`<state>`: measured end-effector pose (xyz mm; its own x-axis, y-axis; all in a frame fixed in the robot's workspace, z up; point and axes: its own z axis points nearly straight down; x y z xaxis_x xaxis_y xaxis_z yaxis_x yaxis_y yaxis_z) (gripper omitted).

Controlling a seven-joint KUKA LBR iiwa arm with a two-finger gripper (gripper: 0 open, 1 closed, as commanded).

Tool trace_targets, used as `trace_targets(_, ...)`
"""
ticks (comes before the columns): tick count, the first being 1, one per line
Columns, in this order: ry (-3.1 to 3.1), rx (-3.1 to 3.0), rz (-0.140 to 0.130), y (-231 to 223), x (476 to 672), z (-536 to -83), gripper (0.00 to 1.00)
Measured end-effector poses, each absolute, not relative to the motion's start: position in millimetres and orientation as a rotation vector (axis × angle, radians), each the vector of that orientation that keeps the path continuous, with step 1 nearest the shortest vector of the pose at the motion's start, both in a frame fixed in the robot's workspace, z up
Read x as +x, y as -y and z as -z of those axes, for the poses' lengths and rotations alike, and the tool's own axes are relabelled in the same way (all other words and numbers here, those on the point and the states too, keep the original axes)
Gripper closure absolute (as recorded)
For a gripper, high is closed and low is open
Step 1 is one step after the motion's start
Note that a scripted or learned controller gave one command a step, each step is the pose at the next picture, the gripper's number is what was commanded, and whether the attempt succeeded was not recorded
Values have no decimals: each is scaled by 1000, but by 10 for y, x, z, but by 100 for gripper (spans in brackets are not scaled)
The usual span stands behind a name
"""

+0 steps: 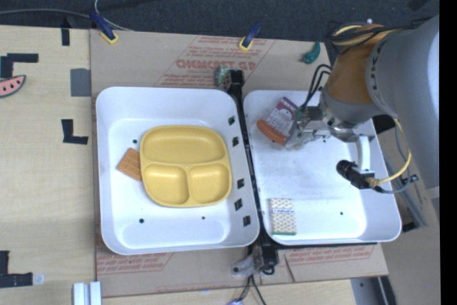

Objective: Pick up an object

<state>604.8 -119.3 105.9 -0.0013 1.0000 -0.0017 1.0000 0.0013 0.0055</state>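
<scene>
Claw is lowered in the right bin against a crumpled packet and orange sausage; its opening cannot be told. A firm, centred closing on one item is advised before lifting.

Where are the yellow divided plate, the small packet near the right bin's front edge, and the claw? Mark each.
yellow divided plate (187, 164): camera view, the ridge between its compartments.
small packet (283, 216): camera view, the middle of its top face.
claw (295, 137): camera view, its tip by the wrapped items.
</scene>
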Motion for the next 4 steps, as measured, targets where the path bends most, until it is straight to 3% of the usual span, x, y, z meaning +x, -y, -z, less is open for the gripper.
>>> trace_targets(1, -2219, 2217, -4, 1193, 6047, -1058, 0)
trace_targets(2, -2220, 2219, 1, 944, 6015, -859, 0)
trace_targets(3, -2219, 2218, 0, 947, 6019, -956, 100)
trace_targets(4, -2219, 2218, 0, 947, 6017, -955, 0)
